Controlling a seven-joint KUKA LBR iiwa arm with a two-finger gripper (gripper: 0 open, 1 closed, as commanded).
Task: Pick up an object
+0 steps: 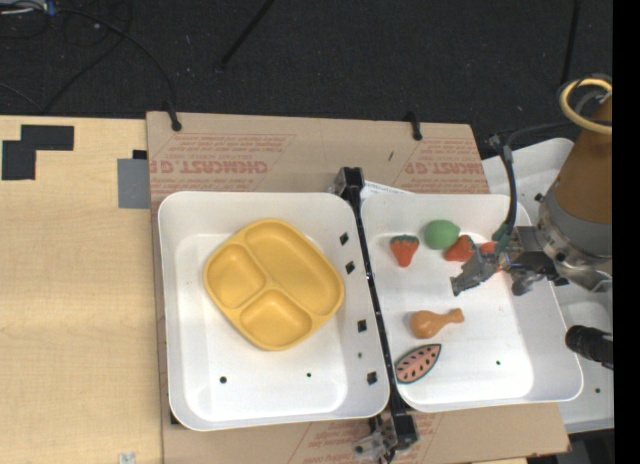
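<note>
The hand hangs at the right of the frame over the right bin, its finger state unclear. A chicken leg lies below it, a yellow plate at center left.

Count of things in the two bins

Two white bins; one yellow divided plate; five toy foods: strawberry, green ball, red piece, drumstick, watermelon slice.

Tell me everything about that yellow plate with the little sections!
The yellow plastic-looking divided plate lies flat in the left white bin, turned at a slant to the bin's walls. It is a rounded rectangle with three shallow compartments: one long, two smaller. It looks clean and glossy, and only the bin floor touches it.
</note>
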